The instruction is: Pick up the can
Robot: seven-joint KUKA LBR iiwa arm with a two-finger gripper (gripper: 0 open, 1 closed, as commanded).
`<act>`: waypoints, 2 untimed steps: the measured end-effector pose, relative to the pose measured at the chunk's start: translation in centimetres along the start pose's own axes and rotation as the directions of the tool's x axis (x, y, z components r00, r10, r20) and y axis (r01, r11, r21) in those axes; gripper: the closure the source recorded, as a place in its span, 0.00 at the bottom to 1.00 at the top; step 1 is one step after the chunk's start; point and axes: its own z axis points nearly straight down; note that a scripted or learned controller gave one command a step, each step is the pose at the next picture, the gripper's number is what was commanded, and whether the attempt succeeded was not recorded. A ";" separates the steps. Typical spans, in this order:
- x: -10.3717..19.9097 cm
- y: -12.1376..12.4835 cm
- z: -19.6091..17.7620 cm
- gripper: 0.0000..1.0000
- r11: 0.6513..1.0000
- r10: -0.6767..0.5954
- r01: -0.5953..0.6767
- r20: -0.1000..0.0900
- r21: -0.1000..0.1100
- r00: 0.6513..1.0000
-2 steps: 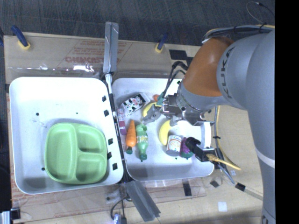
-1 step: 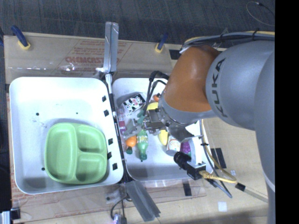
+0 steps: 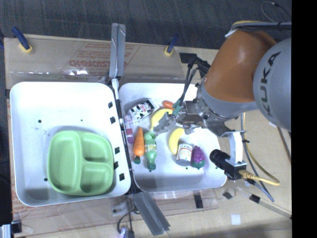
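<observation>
Right bin [image 3: 148, 182] holds 1 can [image 3: 184, 152], 2 bananas; fingers' [image 3: 168, 123] state unclear.

Gripper [image 3: 171, 120] hovers low in the right bin [image 3: 213, 181], over the upper banana [image 3: 159, 116]. The can [image 3: 184, 152] stands just below, between the lower banana [image 3: 174, 139] and purple grapes [image 3: 197, 156]. Green tray [image 3: 79, 162] fills the left bin [image 3: 29, 98].

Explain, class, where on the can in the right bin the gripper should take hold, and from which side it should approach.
Probably from above, closing across the round side wall just under the lid. The can appears to stand upright, and a banana and purple grapes crowd its sides, so the top looks most reachable. The gripper hovers up-left of it.
</observation>
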 end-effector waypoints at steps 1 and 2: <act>2.2 -0.1 11.9 0.00 0.995 0.097 -0.097 0.001 0.006 0.995; -5.1 -0.1 21.5 0.00 1.000 0.011 -0.011 -0.001 0.004 1.000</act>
